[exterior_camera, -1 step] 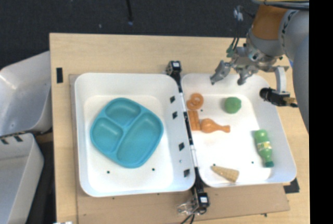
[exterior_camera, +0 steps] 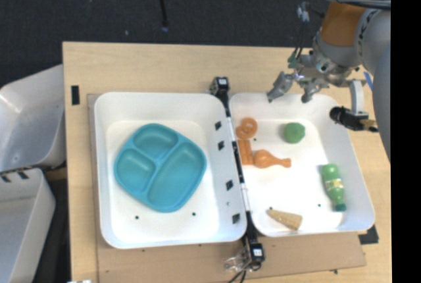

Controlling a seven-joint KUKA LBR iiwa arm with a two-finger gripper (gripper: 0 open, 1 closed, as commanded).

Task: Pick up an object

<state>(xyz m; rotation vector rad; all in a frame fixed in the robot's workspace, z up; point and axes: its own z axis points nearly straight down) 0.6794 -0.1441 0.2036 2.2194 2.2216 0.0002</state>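
Note:
My gripper (exterior_camera: 291, 91) hangs over the far edge of the right bin (exterior_camera: 352, 156), its two fingers spread apart with nothing between them. Below it in that bin lie an orange ring-shaped piece (exterior_camera: 247, 128), a green ball (exterior_camera: 294, 132), an orange pear-shaped toy (exterior_camera: 268, 160), a green bottle (exterior_camera: 333, 186) along the right side, and a tan cone (exterior_camera: 285, 218) near the front. The green ball is the closest of these to my fingers, a little nearer to the camera than they are.
The left bin (exterior_camera: 105, 209) holds a teal divided plate (exterior_camera: 160, 166). A row of black clips (exterior_camera: 231, 166) runs down the seam between the bins. A white container (exterior_camera: 29, 120) stands off the bench at the left.

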